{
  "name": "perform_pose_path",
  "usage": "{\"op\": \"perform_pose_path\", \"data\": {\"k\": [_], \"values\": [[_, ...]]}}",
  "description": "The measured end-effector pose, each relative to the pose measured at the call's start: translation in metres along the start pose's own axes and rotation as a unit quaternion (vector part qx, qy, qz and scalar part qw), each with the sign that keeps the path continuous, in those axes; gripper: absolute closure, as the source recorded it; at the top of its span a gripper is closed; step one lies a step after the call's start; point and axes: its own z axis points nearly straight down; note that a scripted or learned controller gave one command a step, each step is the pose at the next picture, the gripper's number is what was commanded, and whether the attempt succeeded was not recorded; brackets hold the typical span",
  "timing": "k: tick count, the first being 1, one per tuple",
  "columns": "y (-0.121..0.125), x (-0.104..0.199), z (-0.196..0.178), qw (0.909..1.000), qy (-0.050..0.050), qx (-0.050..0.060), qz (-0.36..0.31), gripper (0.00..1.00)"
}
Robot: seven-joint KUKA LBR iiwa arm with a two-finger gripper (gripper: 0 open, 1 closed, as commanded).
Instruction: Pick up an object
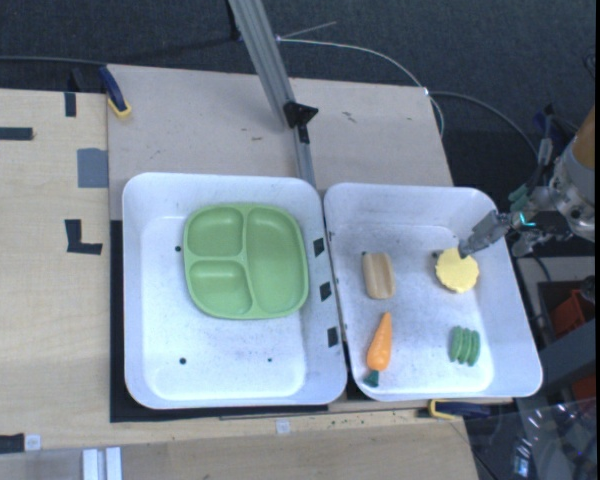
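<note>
Pale wood bench (230, 118) spread across most of the view, marked with black tape strips and a grey patch (92, 166) on the left. Beyond it, dark carpeted floor (100, 13). Slanting down from the top, an aluminium pole (265, 43), ending at the seam between the bins. Thin cable (380, 56) looping over the far right corner of the bench; blue and yellow clamp (116, 92) at the far left edge.

Side by side on the bench, touching: left bin (155, 368) and right bin (510, 368), both white and shallow, both speckled with dark scuffs. In the left bin, toward its far side, a green divided plate (245, 260) with three compartments.

Cut off at the right edge: grey arm (580, 193), orange band barely showing at the frame's border. Clutter below it on the right too dark and blurred to name.

Reaching in slantwise over the right bin's far right part, the gripper (470, 246), seen as one dark blur. Open or closed: impossible to tell.

Just below and beside the gripper's tip, seemingly touching its near end, a yellow piece (458, 274) lying on the bin floor, not seen held. Left of it, a tan block (378, 275). Nearer the camera, an orange carrot (380, 341) and a small green piece (464, 345), both well apart from the gripper.
</note>
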Motion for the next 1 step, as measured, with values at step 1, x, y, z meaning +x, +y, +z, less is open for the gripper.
{"op": "perform_pose_path", "data": {"k": [1], "values": [[0.0,-0.0001,0.0,1.0,0.0,0.0,0.0,0.0]]}}
